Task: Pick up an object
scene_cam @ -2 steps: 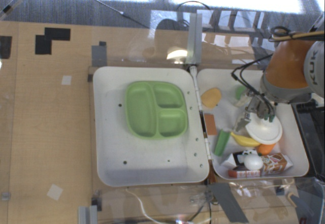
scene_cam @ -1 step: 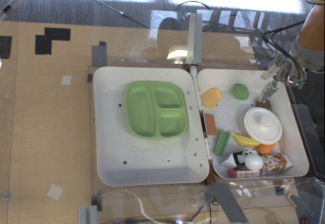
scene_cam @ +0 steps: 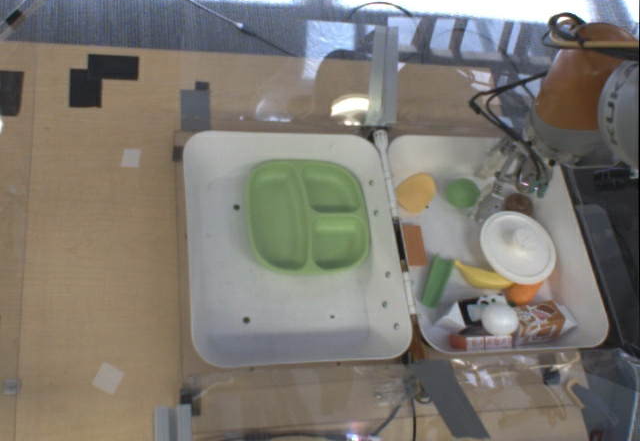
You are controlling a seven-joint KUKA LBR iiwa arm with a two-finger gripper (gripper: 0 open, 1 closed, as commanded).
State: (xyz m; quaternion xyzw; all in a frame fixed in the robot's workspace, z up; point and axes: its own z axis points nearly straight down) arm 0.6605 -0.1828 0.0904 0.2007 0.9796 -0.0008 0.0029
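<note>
My gripper (scene_cam: 497,194) hangs over the back of the right bin (scene_cam: 578,259), just right of a small green ball (scene_cam: 461,193) and above a white lidded bowl (scene_cam: 517,246). A yellow-orange piece (scene_cam: 416,192) lies left of the ball. Nearer the front lie a yellow banana (scene_cam: 482,276), a green pepper-like piece (scene_cam: 437,280), a brown block (scene_cam: 414,244), a small white figure (scene_cam: 496,315) and a brown carton (scene_cam: 530,324). An orange object (scene_cam: 525,292) peeks from under the bowl. Nothing shows between the fingers.
The left bin (scene_cam: 215,314) bears a light green divided plate (scene_cam: 306,215). A metal divider (scene_cam: 396,229) separates the two bins. The arm's orange band (scene_cam: 580,89) and cables sit at the upper right, over the bin's far corner.
</note>
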